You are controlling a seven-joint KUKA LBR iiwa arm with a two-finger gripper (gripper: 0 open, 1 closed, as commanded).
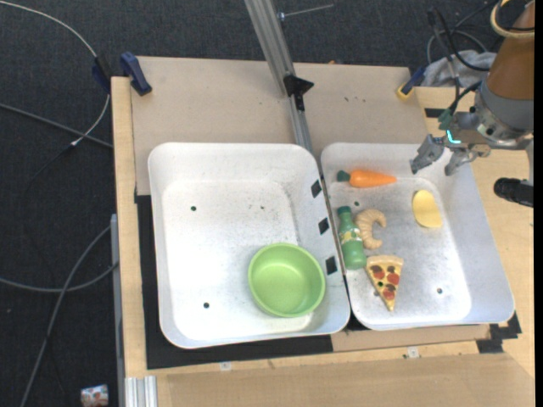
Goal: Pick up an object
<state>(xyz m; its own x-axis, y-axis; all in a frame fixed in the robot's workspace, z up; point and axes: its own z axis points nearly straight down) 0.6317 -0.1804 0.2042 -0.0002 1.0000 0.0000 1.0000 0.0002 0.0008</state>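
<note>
Nearest to the camera is the green bowl (pixel 286 279); it stands upright in the left bin (pixel 182 172), close to the front right corner, and the floor of that bin behind it and to its left is bare.

Further right, in the right bin (pixel 475 261), a green bottle (pixel 349 237) lies along the left wall, very close to it if not touching; this placing probably makes it hard to grasp, because one finger would have no room on the wall side. Just beside the bottle is a beige croissant (pixel 371 222), and below them lies a pizza slice (pixel 386 279) with its point toward the front rim. An orange carrot (pixel 371 178) lies across the back part of the bin, near the back rim. A yellow lemon-like piece (pixel 427 209) lies alone toward the right, apart from the others; I judge it the easiest object for the task, since there is free floor on all sides of it.

At the far right the gripper (pixel 440 157) hangs above the back right corner of the right bin; its two fingers are spread apart and nothing is between them, so no object is picked up yet. It is near the yellow piece but not touching it. The front right part of this bin is open floor; a descent there would meet no wall, while the back rim lies close under the fingers now.
</note>
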